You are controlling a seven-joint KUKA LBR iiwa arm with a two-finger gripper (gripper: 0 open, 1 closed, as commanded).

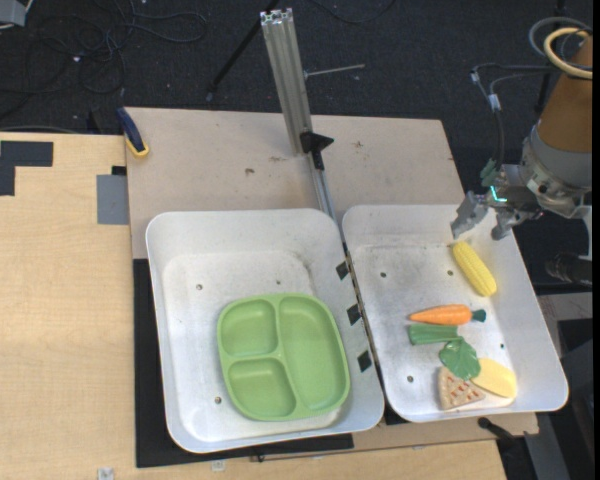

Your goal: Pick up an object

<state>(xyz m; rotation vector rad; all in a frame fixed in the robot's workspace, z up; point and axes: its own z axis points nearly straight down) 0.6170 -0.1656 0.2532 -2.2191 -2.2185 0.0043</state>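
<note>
We see the gripper (483,220) hanging at about one o'clock over the right bin (410,268), its fingers (466,220) spread wide with nothing between them, which we judge a ready stance above the yellow corn (474,268) lying just below at five o'clock. In that bin we count one corn, one carrot (445,316), one green leafy piece (458,356), one yellow wedge (496,378) and one waffle (458,393). The left bin (190,268) holds one green divided tray (280,356).

Matt green plastic tray (280,358), scuffed white bins (420,268), bare wooden bench (380,158).
</note>
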